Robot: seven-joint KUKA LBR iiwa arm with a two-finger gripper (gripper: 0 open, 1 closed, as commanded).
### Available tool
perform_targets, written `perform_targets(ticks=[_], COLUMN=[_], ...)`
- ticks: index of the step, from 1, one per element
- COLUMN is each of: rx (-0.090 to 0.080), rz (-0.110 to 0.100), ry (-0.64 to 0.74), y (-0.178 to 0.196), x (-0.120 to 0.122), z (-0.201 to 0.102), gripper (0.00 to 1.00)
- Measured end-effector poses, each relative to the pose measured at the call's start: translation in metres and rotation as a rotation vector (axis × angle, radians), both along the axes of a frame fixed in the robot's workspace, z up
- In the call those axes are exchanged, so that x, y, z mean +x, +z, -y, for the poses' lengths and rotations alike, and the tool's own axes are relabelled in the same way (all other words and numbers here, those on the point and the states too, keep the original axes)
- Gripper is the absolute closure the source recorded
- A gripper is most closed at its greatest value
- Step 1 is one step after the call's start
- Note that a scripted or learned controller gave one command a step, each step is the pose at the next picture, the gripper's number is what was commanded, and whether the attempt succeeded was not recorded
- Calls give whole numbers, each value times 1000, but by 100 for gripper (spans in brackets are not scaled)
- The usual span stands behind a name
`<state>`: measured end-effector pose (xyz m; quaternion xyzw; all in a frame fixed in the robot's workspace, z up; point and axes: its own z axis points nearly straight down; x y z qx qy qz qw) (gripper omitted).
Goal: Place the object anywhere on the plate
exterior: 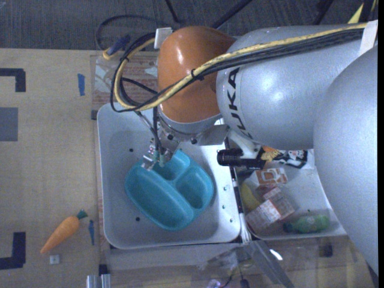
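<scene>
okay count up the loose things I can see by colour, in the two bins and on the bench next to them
Blue: 1, the divided plate in the left bin.
Orange: 1, the toy carrot on the bench outside the bins.
Green: 1, a rounded item in the right bin.
Yellow: 1, a curved item in the right bin.
Printed packets: 2, right bin.
Total: 6 that I can tell apart; the arm hides part of the right bin.

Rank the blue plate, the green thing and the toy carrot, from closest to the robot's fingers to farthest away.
Measured from the gripper:
1. Blue divided plate, directly beneath, in the left bin.
2. Toy carrot, outside the bins, on the bench at lower left.
3. Green object, in the right bin, near its lower right corner.
</scene>
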<state>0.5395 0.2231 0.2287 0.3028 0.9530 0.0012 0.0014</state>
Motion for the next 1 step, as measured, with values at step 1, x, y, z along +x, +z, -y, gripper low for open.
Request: perform_targets(ticks=[1], rx=[-1], rz=[-4], ry=[84], y=[6], x=[-60], z=[3], gripper=[100])
